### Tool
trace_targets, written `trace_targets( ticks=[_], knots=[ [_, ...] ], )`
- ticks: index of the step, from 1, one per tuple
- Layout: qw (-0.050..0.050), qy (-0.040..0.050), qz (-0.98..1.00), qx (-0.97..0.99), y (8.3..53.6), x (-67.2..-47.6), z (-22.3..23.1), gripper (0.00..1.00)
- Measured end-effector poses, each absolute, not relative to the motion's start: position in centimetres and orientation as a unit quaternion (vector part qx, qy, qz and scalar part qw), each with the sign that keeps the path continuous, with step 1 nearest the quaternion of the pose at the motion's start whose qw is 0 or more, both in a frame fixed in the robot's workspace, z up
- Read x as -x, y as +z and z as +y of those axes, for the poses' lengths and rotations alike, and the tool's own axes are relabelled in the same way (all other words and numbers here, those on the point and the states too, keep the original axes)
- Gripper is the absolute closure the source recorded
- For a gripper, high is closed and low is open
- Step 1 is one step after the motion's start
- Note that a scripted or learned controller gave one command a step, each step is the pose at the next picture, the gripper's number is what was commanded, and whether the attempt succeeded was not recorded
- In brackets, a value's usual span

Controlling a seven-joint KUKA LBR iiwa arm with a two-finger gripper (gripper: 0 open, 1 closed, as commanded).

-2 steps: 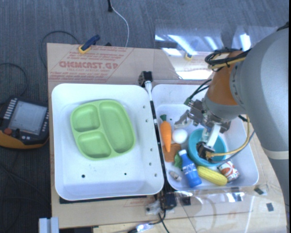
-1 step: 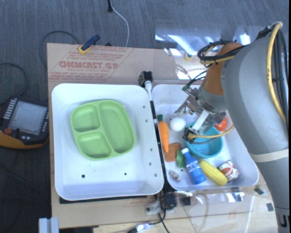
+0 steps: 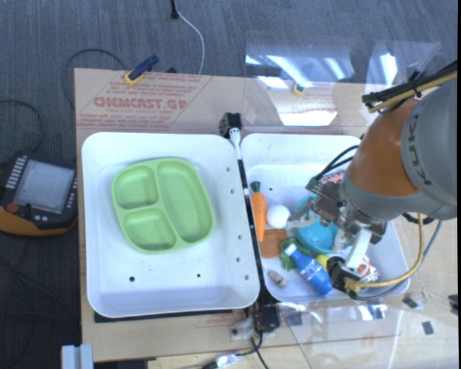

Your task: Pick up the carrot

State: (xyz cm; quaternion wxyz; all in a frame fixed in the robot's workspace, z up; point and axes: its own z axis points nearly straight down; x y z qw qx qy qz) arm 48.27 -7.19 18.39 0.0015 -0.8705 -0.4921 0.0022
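One carrot (image 3: 258, 215) lies lengthwise along the right bin's (image 3: 330, 143) left wall, green top pointing away. One green tray (image 3: 162, 204) sits left. The tool's (image 3: 339, 233) grip, I cannot tell.

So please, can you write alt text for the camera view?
The grey and orange arm's gripper hangs over the cluttered right white bin, apart from the small orange carrot by its left wall. The left white bin holds a green divided plate.

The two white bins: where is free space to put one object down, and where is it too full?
Free: the left bin floor around the green divided plate, widest along the front wall. Also the right bin back strip. Crowded: right bin's front, with carrot, white ball, blue bottle and the gripper.
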Motion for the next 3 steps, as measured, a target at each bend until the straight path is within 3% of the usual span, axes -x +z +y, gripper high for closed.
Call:
trace_targets(
  ticks=[1, 2, 3],
  knots=[
    [0.002, 0.0036, -0.479, 0.878, 18.2, -49.0, 1.1, 0.0],
    [0.0, 0.0031, -0.431, 0.903, 18.2, -56.4, -1.7, 0.0],
    [0.002, 0.0051, -0.411, 0.911, 18.2, -48.3, -2.1, 0.0]
  ],
)
